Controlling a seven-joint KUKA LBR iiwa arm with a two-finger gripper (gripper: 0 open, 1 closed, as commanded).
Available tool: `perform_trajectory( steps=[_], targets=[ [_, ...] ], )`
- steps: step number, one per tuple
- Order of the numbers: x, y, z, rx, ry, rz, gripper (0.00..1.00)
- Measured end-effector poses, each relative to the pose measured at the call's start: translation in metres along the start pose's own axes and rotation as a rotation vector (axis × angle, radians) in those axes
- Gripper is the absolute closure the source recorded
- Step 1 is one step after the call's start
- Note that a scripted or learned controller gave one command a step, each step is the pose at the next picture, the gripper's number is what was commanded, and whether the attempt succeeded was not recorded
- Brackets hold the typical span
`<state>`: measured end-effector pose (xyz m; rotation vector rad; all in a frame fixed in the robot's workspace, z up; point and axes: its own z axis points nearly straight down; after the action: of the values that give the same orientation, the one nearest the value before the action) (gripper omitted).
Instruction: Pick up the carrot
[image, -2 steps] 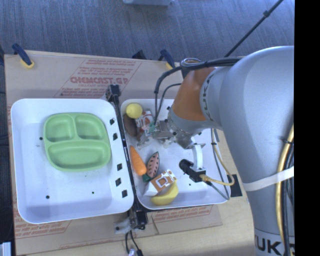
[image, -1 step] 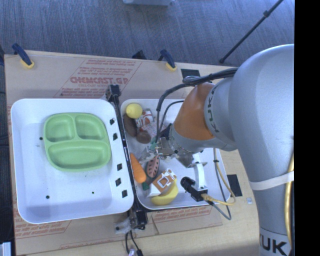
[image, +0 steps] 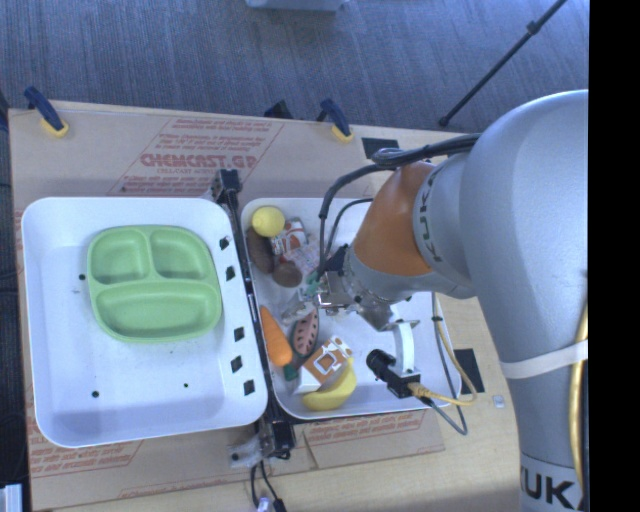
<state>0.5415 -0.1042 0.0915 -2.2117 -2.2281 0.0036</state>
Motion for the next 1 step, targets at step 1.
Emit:
perform_trajectory(
  steps=[1],
  targets=[
    [0.0047, -0.0251, -0.0004, -0.001, -0.001, 0.000, 0.00]
  ],
)
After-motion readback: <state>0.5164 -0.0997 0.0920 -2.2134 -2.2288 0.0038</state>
